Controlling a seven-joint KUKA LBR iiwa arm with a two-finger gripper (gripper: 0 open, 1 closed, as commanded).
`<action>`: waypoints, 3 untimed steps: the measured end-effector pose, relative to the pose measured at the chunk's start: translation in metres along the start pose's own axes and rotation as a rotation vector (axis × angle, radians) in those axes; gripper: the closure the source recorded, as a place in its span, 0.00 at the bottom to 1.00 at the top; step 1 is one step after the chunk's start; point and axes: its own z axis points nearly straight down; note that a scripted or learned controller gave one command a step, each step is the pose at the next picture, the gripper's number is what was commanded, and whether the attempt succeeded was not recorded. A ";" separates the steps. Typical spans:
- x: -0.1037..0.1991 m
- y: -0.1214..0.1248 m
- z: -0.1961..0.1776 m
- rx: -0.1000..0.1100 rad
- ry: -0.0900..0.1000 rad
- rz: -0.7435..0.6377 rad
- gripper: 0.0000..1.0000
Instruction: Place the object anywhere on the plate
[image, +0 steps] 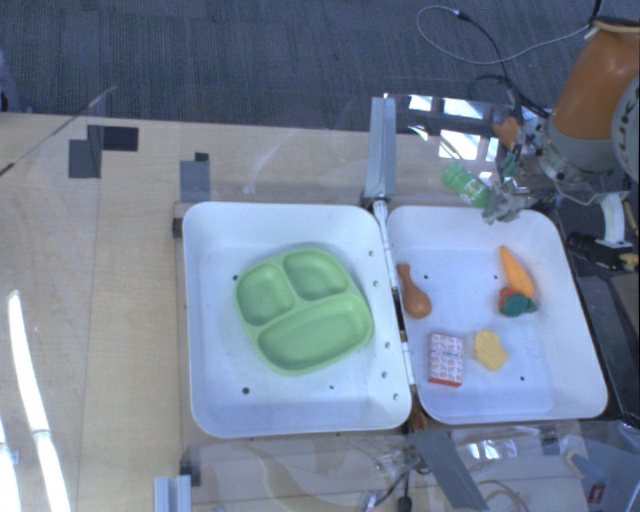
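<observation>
The end effector hung over the far rim of the right bin, and a green bottle sat between its fingers, so it was closed on that bottle. The bottle's long axis ran nearly level across the view, tilted slightly, with its free end pointing left and away from the end effector toward the metal post between the bins. It was held above the surface, just past the bin's far edge.

One green plate with three compartments lay in the left bin, well to the left of the end effector and nearer the camera.

Four loose things lay in the right bin, all nearer the camera than the end effector. One carrot lay almost directly below it, with a dark green piece touching its near end. One brown drumstick-shaped toy lay down and to the left, by the divider. One red-and-white packet and one yellow piece lay side by side farthest from the end effector, the packet to the left.

There were two bins in all.
</observation>
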 end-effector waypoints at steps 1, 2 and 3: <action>0.057 0.007 -0.033 -0.003 0.000 -0.165 1.00; 0.107 0.013 -0.033 -0.001 0.002 -0.097 1.00; 0.182 0.022 -0.024 0.001 0.003 0.019 1.00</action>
